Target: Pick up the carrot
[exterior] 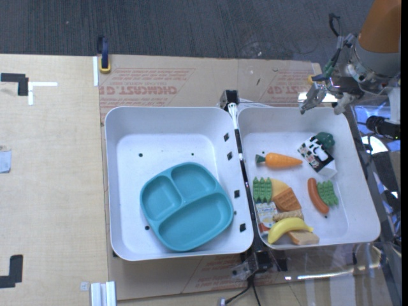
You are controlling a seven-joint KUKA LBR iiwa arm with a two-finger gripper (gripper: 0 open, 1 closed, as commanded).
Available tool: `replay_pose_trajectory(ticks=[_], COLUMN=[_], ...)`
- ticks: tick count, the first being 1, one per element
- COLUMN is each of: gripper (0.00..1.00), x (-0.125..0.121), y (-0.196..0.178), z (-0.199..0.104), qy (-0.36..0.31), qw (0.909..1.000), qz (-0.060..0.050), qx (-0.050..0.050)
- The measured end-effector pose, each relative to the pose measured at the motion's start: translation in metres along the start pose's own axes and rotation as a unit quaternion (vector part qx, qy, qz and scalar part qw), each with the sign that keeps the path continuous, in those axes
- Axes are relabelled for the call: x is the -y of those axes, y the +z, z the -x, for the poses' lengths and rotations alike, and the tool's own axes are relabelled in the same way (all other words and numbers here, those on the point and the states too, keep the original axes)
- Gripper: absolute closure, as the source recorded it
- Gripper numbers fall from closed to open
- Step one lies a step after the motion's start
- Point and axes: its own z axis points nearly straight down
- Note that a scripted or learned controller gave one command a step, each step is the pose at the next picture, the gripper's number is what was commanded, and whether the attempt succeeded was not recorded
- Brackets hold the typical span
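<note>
The carrot (281, 160), orange with a green stub at its left end, lies on its side in the upper middle of the right bin (357, 177). My gripper (325, 102) hangs over the far rim of that bin, up and to the right of the carrot and well apart from it. Its two fingers are spread, with nothing between them.
Around the carrot in the right bin lie a black-and-white carton (315, 153), a sausage (317, 196), green leafy pieces (262, 189), a bread slice (286, 199) and a banana (289, 227). The left bin (127, 139) holds a blue divided plate (187, 205).
</note>
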Motion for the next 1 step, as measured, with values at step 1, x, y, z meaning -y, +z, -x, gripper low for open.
replay_pose_trajectory(ticks=[1], gripper=[0.0], x=[0.0004], y=[0.1102], z=[-0.0452], qy=[-0.048], qw=[0.9989], qz=[0.0], qx=[0.0])
